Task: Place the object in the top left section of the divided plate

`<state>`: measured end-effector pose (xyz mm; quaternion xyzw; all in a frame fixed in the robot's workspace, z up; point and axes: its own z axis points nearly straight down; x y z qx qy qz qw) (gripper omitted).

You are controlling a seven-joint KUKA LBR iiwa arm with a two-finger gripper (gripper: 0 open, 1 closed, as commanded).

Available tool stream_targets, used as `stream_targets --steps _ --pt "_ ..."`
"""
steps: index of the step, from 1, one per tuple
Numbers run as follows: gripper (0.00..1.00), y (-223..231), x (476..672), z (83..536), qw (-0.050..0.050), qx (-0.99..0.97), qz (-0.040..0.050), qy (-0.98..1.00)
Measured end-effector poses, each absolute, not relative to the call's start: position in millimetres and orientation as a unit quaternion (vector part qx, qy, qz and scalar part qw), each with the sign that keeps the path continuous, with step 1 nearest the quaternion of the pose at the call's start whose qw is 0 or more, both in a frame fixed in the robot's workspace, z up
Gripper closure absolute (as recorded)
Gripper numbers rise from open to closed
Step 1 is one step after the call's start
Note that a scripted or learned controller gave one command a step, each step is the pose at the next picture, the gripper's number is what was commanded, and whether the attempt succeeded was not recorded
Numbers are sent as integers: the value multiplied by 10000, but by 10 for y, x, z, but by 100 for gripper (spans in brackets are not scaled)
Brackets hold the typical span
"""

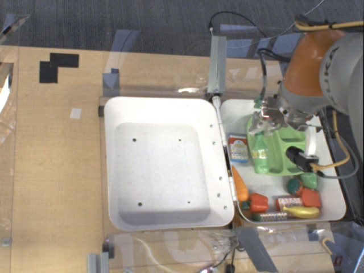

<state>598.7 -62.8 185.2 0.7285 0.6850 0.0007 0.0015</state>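
The claw (267, 117) is seen low over the green divided plate (277, 152) in the right bin (336, 201); whether it is clenched cannot be told. A carrot (240, 185), banana (302, 211) and small carton (238, 150) are found between 6 and 9 o'clock of the plate. The left bin (162, 162) lies at 9 o'clock on the worktop (51, 169).

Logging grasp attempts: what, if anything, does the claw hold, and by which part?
It cannot be told: the claw is low over the green divided plate in the right bin, near its top left section.
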Motion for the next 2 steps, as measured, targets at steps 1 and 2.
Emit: stream_targets --steps 1,2 --pt "100 -1041 5290 966 117 7438 69 6683" --pt "100 -1745 5859 937 78 7569 66 6535"
